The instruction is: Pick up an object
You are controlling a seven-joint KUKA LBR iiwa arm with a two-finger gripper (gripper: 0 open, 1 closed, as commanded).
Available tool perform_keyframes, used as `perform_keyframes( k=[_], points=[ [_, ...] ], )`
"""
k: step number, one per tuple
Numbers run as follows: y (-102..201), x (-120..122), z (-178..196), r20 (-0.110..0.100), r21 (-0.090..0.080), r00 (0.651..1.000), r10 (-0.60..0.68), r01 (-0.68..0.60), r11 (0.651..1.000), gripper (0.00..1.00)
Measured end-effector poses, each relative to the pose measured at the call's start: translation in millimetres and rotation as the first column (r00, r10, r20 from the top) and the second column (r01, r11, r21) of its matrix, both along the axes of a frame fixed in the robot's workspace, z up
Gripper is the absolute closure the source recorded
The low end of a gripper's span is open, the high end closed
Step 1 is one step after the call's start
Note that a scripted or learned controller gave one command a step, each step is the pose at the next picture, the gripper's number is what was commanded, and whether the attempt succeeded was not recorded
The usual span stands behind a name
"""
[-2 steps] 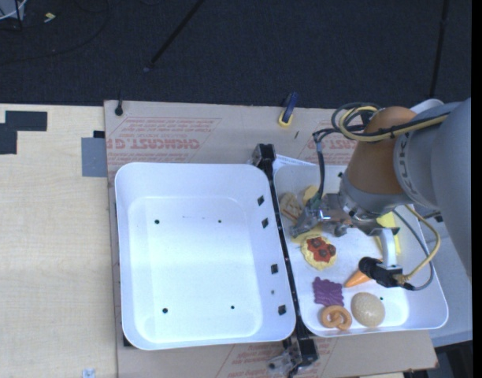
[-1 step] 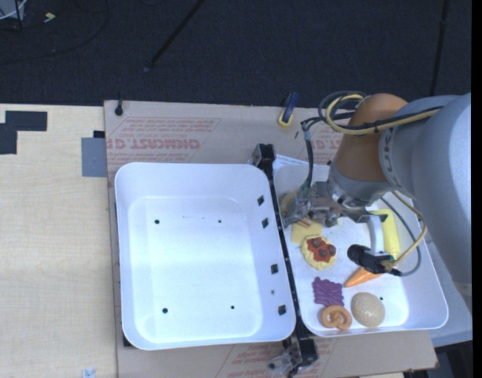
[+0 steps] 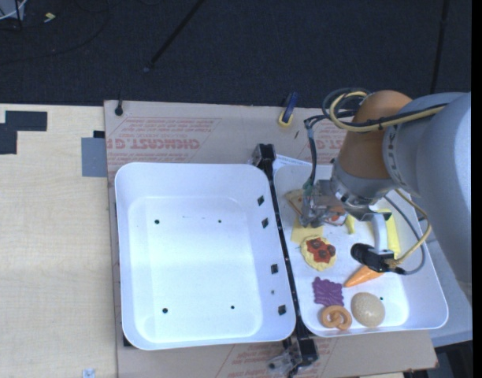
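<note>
Grey arm (image 3: 430,172) hides much of the right bin (image 3: 430,313) — claw (image 3: 313,211) grip unreadable, blurred.

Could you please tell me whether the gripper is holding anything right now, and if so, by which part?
It cannot be told: the gripper is low over the right bin, at its far left.

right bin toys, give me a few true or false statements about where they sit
1. The orange plastic carrot lies in the right white bin. True.
2. The purple toy grape bunch lies in the left white bin. False: it lies in the right bin.
3. The beige egg-shaped toy sits beside the small glazed toy doughnut. True.
4. The pincer is over the left bin. False: it is over the right bin, near the round yellow toy pizza with red topping.
</note>
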State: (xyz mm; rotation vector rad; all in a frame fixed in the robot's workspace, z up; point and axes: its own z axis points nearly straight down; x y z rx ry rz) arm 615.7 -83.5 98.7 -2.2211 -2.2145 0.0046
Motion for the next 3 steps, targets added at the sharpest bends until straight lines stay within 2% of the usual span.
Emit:
perform_keyframes(
  k=[1,2,3],
  points=[
    [47,0,203,0.020,-0.001,1.000,0.008,-0.008,1.000,1.00],
    [100,30,346,0.022,-0.001,1.000,0.010,-0.010,1.000,1.00],
    [123,28,446,0.015,-0.001,1.000,0.007,-0.007,1.000,1.00]
  ],
)
